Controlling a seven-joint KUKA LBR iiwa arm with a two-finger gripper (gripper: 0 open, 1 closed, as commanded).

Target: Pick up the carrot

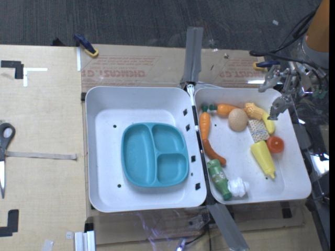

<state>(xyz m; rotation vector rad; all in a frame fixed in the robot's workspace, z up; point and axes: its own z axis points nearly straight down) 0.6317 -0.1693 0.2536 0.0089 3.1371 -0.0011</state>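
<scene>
Arm (320, 30): reaches in from the right, orange band at the top right corner, wrist angled down and leftward.
Gripper (277, 109): over the far right corner of the right bin (298, 192), its tip pointing down.

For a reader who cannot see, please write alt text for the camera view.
A gripper hovers at the right bin's far right edge, above mixed toy food; one carrot lies by the left wall, another near the top. The left bin holds a teal divided plate.
</scene>
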